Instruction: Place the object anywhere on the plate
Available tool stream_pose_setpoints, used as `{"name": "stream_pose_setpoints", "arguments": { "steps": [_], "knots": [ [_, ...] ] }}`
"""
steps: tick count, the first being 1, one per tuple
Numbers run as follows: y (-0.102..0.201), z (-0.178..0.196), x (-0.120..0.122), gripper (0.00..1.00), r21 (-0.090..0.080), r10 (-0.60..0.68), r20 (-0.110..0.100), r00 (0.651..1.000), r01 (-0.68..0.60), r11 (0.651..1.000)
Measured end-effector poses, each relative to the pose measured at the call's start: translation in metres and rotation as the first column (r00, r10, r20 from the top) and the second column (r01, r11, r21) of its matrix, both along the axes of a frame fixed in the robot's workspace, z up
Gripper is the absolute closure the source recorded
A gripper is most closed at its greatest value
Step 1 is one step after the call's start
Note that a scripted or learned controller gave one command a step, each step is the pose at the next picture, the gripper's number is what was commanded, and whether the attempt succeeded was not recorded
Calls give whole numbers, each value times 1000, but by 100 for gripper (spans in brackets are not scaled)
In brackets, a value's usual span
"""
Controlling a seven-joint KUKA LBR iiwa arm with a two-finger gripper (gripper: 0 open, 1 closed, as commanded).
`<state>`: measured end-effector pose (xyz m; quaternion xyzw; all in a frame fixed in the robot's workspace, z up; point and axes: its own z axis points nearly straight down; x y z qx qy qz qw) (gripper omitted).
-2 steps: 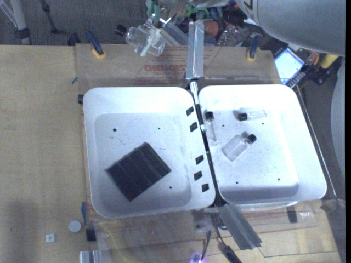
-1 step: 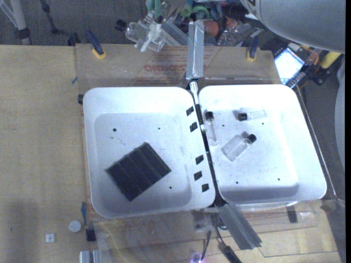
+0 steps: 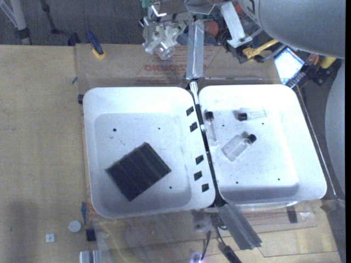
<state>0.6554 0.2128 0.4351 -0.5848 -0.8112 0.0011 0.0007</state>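
A black ridged square plate [image 3: 138, 170] lies flat in the left bin [image 3: 98, 108], turned like a diamond, toward the bin's front. Three clear vials with black caps lie in the right bin [image 3: 285, 100]: a larger one [image 3: 238, 146] near the middle, a small one [image 3: 249, 114] behind it, and a slim one [image 3: 210, 126] against the divider. My gripper [image 3: 162, 37] hangs high over the bench behind the left bin's far right corner, well away from both the plate and the vials. A pale, shiny lump sits at its tip.
A metal divider rail [image 3: 204, 147] with black clips runs between the bins. The big grey arm [image 3: 301, 10] fills the top right. Cables and coloured clutter lie behind the bins. A blue clamp [image 3: 97, 49] sits on the bench at the back left.
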Motion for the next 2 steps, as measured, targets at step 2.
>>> {"name": "stream_pose_setpoints", "arguments": {
  "steps": [2],
  "knots": [
    [-2,2,-3,100,0,974,5,229,-974,229]
  ]
}}
